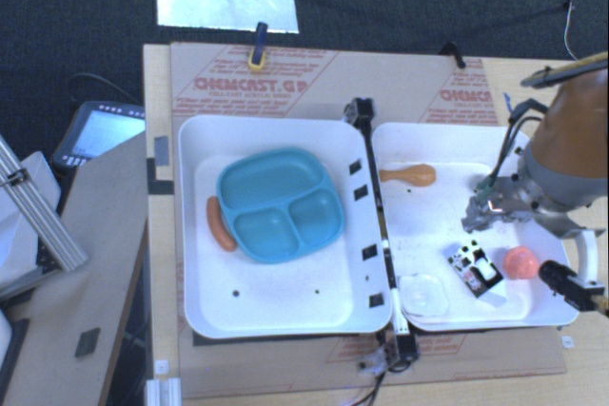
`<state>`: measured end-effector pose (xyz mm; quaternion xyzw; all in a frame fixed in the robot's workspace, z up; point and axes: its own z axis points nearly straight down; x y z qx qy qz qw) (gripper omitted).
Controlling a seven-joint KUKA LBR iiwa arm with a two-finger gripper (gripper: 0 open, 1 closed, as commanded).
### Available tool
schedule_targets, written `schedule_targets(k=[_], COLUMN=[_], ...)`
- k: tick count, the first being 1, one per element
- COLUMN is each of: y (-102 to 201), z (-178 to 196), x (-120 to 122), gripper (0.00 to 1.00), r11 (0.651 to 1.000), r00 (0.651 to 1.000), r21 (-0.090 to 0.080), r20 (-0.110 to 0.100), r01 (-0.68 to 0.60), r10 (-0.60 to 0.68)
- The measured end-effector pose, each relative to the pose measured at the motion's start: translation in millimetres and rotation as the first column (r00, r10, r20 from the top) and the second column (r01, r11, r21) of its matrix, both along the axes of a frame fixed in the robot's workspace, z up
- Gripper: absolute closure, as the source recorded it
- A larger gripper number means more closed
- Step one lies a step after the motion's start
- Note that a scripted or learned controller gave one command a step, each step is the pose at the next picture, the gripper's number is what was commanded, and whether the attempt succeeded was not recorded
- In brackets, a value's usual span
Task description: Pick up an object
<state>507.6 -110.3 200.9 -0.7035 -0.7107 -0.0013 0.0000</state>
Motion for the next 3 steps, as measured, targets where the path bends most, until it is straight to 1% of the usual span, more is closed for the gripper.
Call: schedule_targets(k=[1,2,3], y=[47.3,108.4,158.5], z=[12.6,15.6,25.4], x=[3.4,16.7,14.1], gripper=[1.0,1.0,1.0], r11=[1.0,1.0,1.0], r00=[1.0,1.0,1.0], r21=[-0.001,0.0,0.0], r20=[0.001,0.001,0.0], r01=[0.001,-0.001,0.0], r10=[-0.001,0.001,0.0])
